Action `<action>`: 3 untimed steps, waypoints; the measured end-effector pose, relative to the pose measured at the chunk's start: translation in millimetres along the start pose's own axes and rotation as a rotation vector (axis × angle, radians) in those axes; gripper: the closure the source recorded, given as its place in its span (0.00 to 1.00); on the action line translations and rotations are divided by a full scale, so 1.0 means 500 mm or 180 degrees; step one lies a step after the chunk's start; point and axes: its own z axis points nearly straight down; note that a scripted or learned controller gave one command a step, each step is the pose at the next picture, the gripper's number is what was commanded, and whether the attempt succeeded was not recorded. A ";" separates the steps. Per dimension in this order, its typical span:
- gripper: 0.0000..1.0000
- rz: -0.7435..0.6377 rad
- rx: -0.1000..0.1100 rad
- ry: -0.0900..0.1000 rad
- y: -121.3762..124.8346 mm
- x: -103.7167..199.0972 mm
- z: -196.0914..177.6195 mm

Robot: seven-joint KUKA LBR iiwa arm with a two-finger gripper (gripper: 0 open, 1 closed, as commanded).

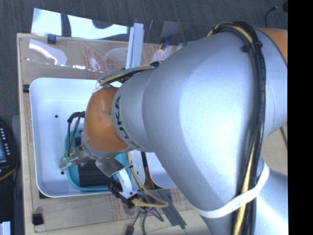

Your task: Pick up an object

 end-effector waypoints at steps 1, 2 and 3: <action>1.00 -0.0102 0.0002 0.0072 0.004 0.041 -0.016; 1.00 -0.0128 0.0032 0.0084 0.001 0.048 -0.028; 1.00 0.0143 0.0022 0.0016 0.013 0.058 -0.002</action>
